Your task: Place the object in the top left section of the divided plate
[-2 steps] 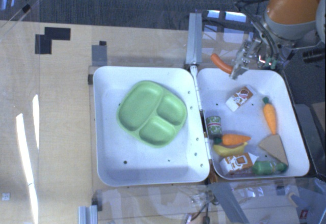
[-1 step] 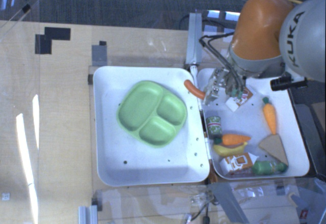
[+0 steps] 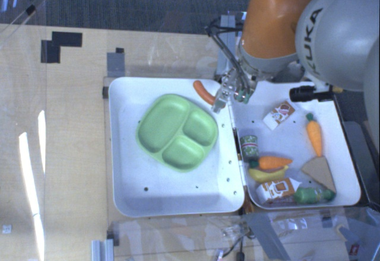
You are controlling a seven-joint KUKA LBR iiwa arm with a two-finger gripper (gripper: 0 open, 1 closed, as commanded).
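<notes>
Hiding one end of the sausage [image 3: 203, 92], the tool [image 3: 222, 98].

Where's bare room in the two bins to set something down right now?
Left bin: bare floor in front of and left of the green divided plate; the plate's three sections are bare too. Its back right corner is tight, with the sausage under the gripper. Right bin: front is crowded; a bare patch lies between the small carton and the carrot.

Single fixed overhead camera, slanted down, both white bins [image 3: 119, 153] in frame
</notes>
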